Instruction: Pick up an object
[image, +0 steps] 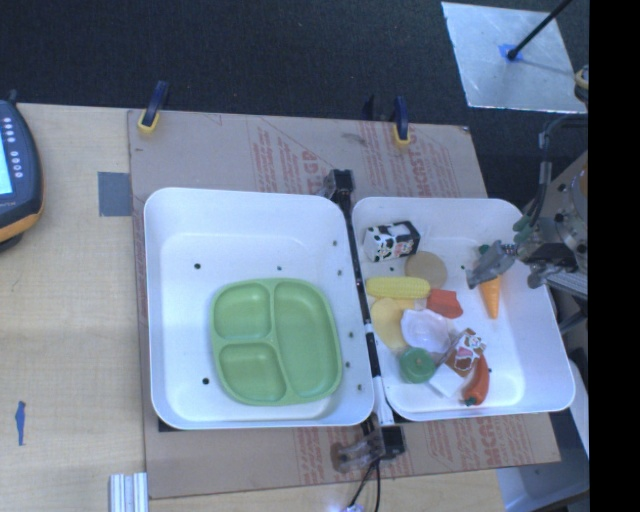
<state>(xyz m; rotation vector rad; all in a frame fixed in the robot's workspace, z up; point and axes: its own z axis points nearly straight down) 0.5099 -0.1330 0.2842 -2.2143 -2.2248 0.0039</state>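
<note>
Hand (508, 258) over right bin (540, 395) by orange carrot (490, 297); grip state unclear, can't tell.

Arm enters from right edge, low over the right bin's far right side. Gripper (497, 262) points left, wrist roughly level. Fingers dark, blurred; their spread not readable from this slant.
</note>
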